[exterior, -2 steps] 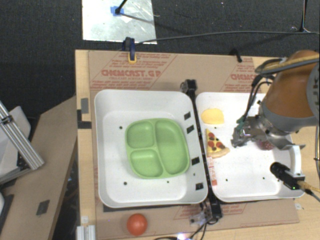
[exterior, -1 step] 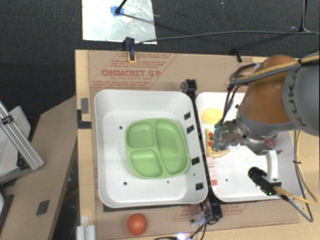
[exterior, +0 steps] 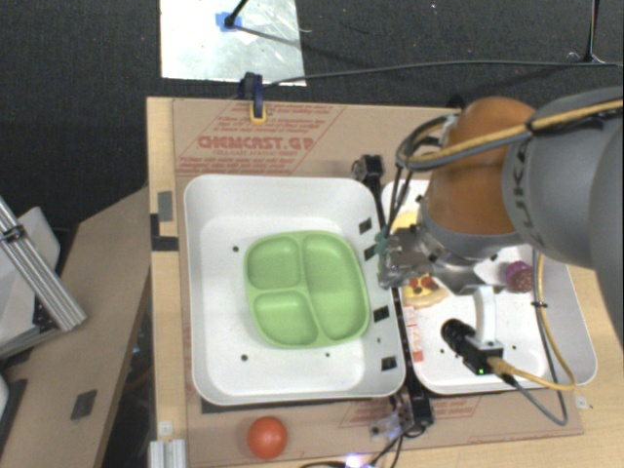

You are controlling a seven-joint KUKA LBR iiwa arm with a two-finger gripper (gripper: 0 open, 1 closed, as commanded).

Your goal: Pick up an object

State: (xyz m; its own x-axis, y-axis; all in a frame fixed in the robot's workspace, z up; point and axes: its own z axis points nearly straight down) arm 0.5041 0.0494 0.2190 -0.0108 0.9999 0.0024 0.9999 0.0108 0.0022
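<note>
A green divided plate [exterior: 304, 289] lies in the middle of the left white bin [exterior: 219, 252]. My gripper [exterior: 394, 261] is low over the left edge of the right bin [exterior: 575, 354], by the wall between the two bins. Just beside it lies a small pizza-slice toy [exterior: 421, 289], pale with red dots. A purple object [exterior: 519, 276] rests further right in the same bin. The arm's bulky wrist hides most of the right bin's far half.
A red-orange ball [exterior: 266, 437] sits on the bench outside the bins, in front of the left one. Black clips line the divider between the bins. Cables trail over the right bin's front corner.
</note>
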